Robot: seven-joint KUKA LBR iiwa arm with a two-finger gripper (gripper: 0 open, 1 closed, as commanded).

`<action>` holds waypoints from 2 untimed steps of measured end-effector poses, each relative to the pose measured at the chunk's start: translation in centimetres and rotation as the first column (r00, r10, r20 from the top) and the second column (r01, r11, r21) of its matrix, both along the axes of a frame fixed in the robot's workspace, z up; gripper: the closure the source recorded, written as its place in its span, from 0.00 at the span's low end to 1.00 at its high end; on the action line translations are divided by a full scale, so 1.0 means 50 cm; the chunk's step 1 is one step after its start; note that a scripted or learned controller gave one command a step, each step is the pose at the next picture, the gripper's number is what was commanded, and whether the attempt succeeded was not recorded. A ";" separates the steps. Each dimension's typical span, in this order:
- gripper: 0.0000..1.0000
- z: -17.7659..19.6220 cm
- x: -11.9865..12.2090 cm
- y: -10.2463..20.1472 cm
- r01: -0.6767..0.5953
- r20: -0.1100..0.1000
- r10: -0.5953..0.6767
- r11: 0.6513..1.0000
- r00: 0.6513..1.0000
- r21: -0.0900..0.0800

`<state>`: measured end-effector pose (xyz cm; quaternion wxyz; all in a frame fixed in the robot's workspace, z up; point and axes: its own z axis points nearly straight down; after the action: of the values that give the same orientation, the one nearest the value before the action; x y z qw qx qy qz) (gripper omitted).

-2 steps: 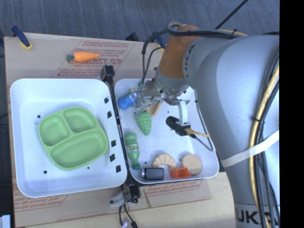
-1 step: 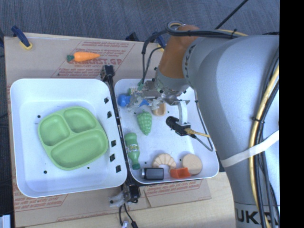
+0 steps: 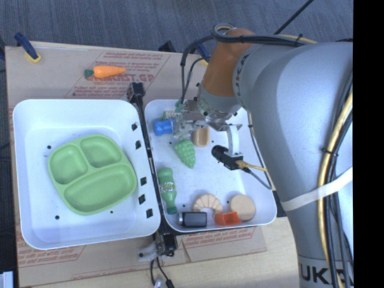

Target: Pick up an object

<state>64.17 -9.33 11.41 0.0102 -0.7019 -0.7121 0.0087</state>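
Observation:
My gripper point(image 3: 191, 126) hangs low over the upper part of the right bin point(image 3: 259, 206), under the arm's orange band. A blue toy point(image 3: 162, 127) lies just to its left and a tan piece point(image 3: 200, 137) just below it. Beneath those lies a light green bumpy toy point(image 3: 186, 153). Nothing shows clearly between the fingers, and the wrist hides whether they are open or shut.
Lower in the right bin lie a green bottle point(image 3: 165, 188), a tan shell shape point(image 3: 208, 203), a black block point(image 3: 194, 219), an orange-red piece point(image 3: 227, 218) and a tan disc point(image 3: 243, 206). The left bin point(image 3: 24, 125) holds a green divided plate point(image 3: 91, 173). A toy carrot point(image 3: 105, 72) lies on the cardboard behind.

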 end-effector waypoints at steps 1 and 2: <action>0.00 0.000 0.000 0.000 0.000 0.000 0.000 1.000 1.000 0.000; 0.00 -0.046 -0.080 -0.010 0.008 0.021 -0.008 1.000 1.000 -0.002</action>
<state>60.18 -9.81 9.09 0.0021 -0.7049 -0.7093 0.0021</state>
